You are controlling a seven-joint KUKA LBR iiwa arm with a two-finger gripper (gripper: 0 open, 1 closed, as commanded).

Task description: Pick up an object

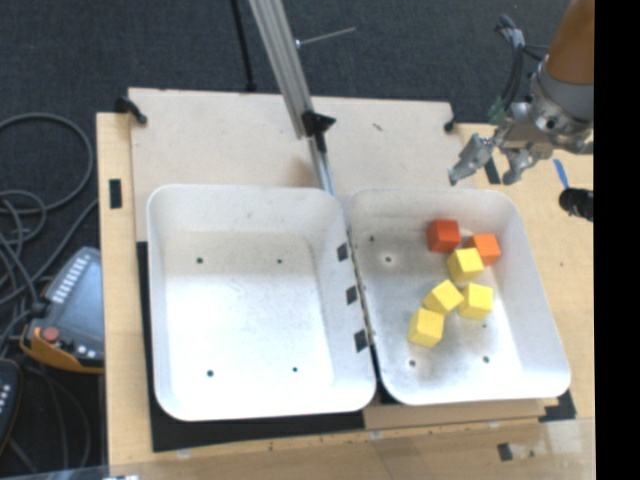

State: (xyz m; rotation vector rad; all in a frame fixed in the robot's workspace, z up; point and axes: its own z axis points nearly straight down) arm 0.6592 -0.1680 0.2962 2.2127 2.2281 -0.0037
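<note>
A pale wooden surface (230,133) carries two shallow white bins side by side, standing on dark carpet with cables and a handheld pendant (68,308) at the left. The left bin (250,298) shows a bare, lightly speckled floor. The right bin (520,358) holds all the blocks, gathered in its upper right part. A slanted aluminium bar (280,53) comes down from the top and ends near the place where the two bins meet.

The grey arm with its orange band (572,43) enters at the upper right. Its tool (492,165) hangs above the far rim of the right bin, over the surface just beyond the bin's back edge, apart from every block. The two fingers are spread, with nothing between them.

In the right bin, a red block (444,235) lies farthest back, with an orange block (486,247) just beside it on the right. Touching the orange one, a yellow block (465,264) sits a little nearer. Three more yellow blocks (443,297) form a loose cluster below, one to the right (477,300) and one nearest the camera (426,327).
</note>
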